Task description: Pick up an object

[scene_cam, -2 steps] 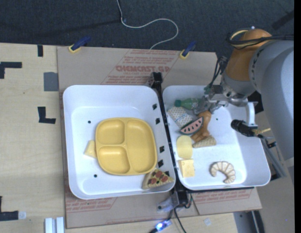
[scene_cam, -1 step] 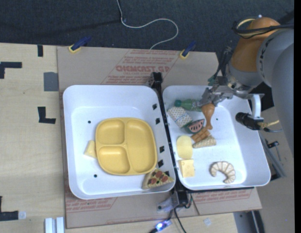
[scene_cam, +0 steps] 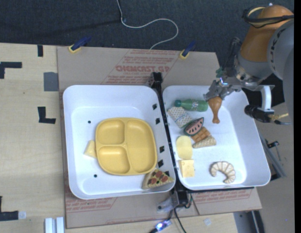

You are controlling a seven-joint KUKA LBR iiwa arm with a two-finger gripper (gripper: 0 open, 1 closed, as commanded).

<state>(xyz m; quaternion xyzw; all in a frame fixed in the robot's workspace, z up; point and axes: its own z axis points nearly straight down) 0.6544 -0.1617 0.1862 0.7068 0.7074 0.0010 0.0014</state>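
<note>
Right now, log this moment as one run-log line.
gripper: shut on chicken drumstick | position: over right bin far side | drumstick: hanging upright beside green bottle | left bin: yellow tray

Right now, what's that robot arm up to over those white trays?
The arm's gripper is over the right bin, with a toy chicken drumstick hanging between its fingers. Toy foods lie below: a green bottle, watermelon slice and croissant. The left bin holds a yellow divided plate and a pizza slice.
</note>
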